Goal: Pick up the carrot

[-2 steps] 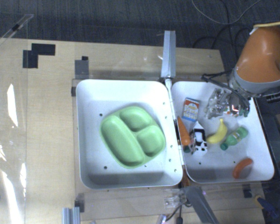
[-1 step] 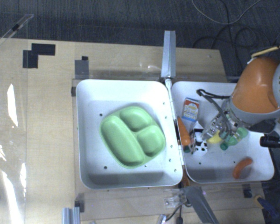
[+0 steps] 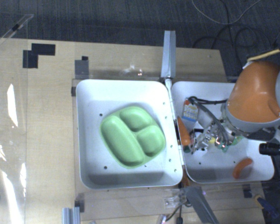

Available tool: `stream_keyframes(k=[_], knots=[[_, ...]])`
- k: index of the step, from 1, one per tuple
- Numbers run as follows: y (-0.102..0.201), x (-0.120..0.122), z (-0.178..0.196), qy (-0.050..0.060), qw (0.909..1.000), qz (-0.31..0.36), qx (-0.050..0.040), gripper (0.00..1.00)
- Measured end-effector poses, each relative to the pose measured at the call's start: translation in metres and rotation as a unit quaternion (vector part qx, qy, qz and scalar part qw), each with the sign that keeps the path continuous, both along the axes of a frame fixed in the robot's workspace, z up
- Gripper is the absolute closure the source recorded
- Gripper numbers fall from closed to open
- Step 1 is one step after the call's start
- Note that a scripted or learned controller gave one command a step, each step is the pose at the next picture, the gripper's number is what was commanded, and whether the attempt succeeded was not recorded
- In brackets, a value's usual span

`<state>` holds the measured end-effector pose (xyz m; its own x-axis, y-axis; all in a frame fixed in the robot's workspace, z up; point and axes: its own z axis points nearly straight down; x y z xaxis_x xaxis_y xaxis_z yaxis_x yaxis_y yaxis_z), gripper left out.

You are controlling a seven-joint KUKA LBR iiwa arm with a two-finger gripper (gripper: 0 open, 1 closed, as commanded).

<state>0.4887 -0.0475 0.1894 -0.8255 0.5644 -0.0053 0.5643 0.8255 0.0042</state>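
Carrot (image 3: 182, 132) against left wall of right bin (image 3: 224, 174), long axis along wall. Hand (image 3: 199, 142) just right of it, low. Finger state: cannot tell.

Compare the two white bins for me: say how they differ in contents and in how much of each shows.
The left bin holds a green three-compartment plate; the right bin holds small items, including an orange carrot along its left wall. The left bin lies fully open to view; the right bin is partly covered by the arm, whose gripper works inside. Both are shallow, white, round-cornered.
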Motion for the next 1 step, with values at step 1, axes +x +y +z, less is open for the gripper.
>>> stream_keyframes(k=[1], knots=[[0.0291, 0.0006, -0.0032, -0.001, 0.9881, 0.154, -0.001, 1.0]])
